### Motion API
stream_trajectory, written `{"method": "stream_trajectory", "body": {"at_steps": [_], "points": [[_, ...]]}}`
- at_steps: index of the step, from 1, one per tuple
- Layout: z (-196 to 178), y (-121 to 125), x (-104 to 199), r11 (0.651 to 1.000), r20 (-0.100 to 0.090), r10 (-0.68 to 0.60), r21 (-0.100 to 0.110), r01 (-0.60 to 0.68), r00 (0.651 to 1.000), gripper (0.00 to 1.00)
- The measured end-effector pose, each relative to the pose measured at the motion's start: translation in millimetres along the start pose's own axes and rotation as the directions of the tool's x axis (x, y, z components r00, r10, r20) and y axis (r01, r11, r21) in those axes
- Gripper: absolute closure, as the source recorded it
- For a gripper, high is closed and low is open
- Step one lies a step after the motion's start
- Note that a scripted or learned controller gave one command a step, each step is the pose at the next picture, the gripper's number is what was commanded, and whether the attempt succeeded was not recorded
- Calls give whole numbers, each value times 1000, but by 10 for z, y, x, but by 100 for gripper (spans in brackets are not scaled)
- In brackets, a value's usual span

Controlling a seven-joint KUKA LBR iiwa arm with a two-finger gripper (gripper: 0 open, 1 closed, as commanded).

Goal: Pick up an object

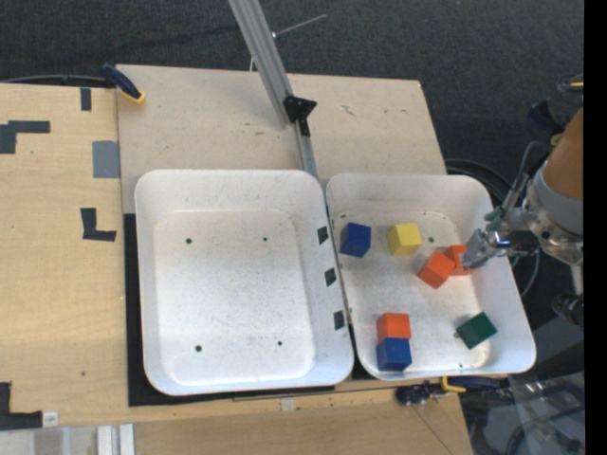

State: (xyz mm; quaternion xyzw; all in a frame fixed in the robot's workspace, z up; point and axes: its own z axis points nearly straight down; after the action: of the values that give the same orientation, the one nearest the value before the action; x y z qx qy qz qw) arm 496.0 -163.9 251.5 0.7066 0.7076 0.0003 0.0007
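Dark carpet surrounds a pale wooden worktop (218,112) that carries two shallow white bins side by side. A slanted metal pole (261,41) crosses the top of the view and ends at a black clamp near the bins' shared corner.

Nothing lies in the left bin (228,183) apart from a few dark specks. The right bin (398,183) holds six blocks: two blue, two orange, one yellow and one green. One blue block (356,239) sits towards the bin's left side, with the yellow block (404,238) just beside it on the right. Near the front edge, an orange block (394,326) and the second blue block (394,354) touch each other, the orange one behind the blue. The green block (476,330) lies alone near the front right corner.

One arm reaches in from the right, its tool (471,257) low over the bin's right side. The second orange block (437,268) lies tilted, touching the tool's tip or very nearly so, on the tool's left and slightly in front of it. An orange patch shows right at the fingertips, yet I cannot tell whether the fingers are spread or closed, nor whether the block sits between them.
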Motion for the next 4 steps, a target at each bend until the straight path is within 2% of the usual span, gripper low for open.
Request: {"method": "stream_trajectory", "body": {"at_steps": [1,2,4], "points": [[131,116,527,1000,-2,-4,3,4,1000,100],[158,128,974,1000,-2,-4,3,4,1000,100],[59,260,2155,1000,-2,-6,3,6,1000,100]]}}
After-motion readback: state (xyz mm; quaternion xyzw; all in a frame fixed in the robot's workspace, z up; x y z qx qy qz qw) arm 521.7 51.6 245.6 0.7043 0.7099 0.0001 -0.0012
